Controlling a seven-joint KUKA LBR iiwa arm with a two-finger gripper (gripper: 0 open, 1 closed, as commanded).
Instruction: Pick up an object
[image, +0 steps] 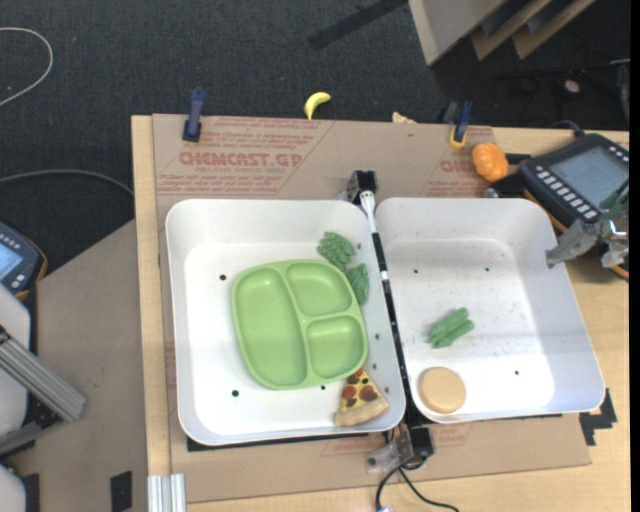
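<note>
Two shallow white plastic bins sit side by side on the bench. The left bin (190, 300) holds a lime-green three-compartment plastic tray (298, 322) lying flat near its middle, a dark green leafy toy vegetable (345, 262) just beyond the tray's far right corner, and a toy pizza slice (358, 398) at the near right corner of the bin, close beside the tray. The right bin (520, 250) holds a small green bean-pod toy (450, 327) near its middle and a round tan bun-like toy (441, 389) nearer the front edge. The pod looks the likeliest pick: light, probably rubbery and a little yielding, lying clear of the walls, best pinched across its narrow width from above. The bun is wider and smoother, so it may slip. The grey gripper (578, 243) hangs at the right bin's far right rim, well apart from the pod; whether it is spread or closed I cannot tell, and nothing shows between its tips.
</note>
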